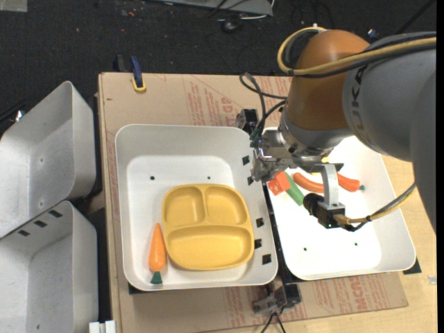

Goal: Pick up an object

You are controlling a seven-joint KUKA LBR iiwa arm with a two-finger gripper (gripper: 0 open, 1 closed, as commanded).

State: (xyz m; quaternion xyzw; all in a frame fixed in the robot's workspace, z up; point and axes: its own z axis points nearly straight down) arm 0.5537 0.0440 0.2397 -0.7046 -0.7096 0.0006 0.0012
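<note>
The arm (361, 82) occupies the upper right of the frame, with the gripper (288, 175) lowered over the right bin (361, 255); its state cannot be determined. An orange-and-green vegetable (288, 188) and a carrot (326, 182) lie just beneath it. In the left bin (132, 186), another carrot (157, 250) lies beside a yellow divided plate (207, 226).

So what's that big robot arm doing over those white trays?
The grey and orange robot arm is reaching down over the right bin, trying to pick something up. Its gripper hangs near that bin's top left corner, right above some toy vegetables: an orange carrot-like piece and a small orange and green one. I can't tell if it has grabbed anything. In the left bin sit a yellow divided plate and a toy carrot beside it, untouched.
</note>
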